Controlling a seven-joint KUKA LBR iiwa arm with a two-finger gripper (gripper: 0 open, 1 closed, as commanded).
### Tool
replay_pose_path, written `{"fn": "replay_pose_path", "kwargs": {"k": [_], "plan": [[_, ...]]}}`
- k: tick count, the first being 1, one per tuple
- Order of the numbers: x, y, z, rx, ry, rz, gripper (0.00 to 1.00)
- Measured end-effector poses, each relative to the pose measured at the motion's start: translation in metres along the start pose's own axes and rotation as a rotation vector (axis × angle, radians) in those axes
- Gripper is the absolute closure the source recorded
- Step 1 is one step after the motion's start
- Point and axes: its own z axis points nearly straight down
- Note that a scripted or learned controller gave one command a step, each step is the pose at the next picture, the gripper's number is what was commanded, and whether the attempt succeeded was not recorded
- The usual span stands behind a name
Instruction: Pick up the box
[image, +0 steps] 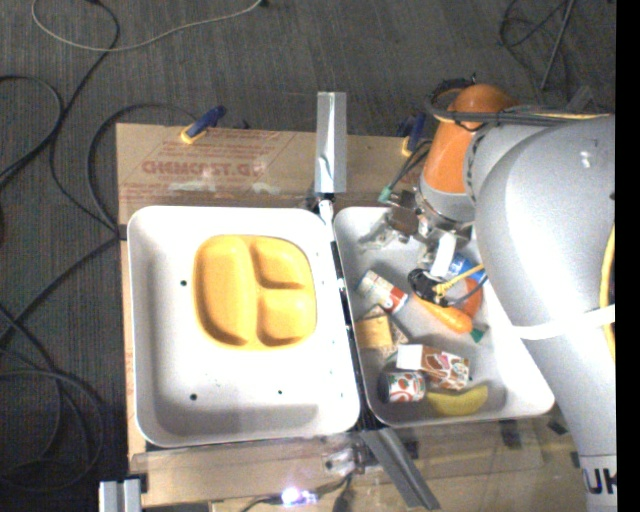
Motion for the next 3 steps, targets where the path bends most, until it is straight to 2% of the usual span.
{"fn": "replay_pose_path", "kwargs": {"k": [1,2,3], "plan": [[-0.023,-0.005,-0.001,-0.024,0.001,-0.396,0.0],[-0.014,-0.039,-0.001,-0.027,0.007,-0.286,0.0],[-0.016,-0.015,0.0,-0.02,0.008,0.183,0.0]]}}
